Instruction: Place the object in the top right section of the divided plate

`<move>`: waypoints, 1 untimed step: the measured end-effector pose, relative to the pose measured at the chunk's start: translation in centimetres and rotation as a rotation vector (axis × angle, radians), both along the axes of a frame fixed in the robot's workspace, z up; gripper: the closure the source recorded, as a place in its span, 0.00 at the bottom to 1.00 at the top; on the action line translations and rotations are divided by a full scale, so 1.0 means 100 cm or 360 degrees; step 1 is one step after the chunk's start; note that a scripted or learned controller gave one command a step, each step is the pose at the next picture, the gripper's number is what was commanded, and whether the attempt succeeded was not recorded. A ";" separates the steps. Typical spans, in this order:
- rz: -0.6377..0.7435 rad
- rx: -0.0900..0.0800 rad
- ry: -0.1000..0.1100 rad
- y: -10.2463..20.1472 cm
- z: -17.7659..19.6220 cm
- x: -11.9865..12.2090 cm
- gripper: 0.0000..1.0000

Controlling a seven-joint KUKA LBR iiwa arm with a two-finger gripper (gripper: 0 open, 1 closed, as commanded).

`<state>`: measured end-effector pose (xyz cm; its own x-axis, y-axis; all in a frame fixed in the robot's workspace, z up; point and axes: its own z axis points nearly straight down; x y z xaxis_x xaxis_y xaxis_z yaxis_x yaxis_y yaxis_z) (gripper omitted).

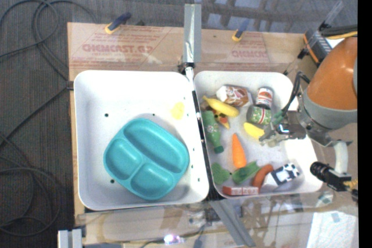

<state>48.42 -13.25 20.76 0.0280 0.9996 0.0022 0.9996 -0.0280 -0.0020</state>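
Note:
The teal divided plate (146,158) lies in the left bin (93,96), low and towards its middle, with nothing in its sections. My gripper (272,133) hangs over the right side of the right bin (285,81). It sits just right of a small yellow piece (253,130) and below a green-labelled can (258,115). I see nothing lifted in it. The orange band of the arm (334,81) rises behind it at the right.
The right bin holds several toy foods: a banana (221,106), a carrot (238,151), a green bottle (212,130), a red-topped can (264,97), a sausage (263,175) and a black-and-white item (286,173). A small yellow scrap (178,110) lies in the left bin.

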 end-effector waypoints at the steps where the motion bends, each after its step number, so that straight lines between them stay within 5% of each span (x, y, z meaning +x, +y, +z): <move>1: 0.0193 -0.0006 -0.0002 0.076 0.096 0.007 1.00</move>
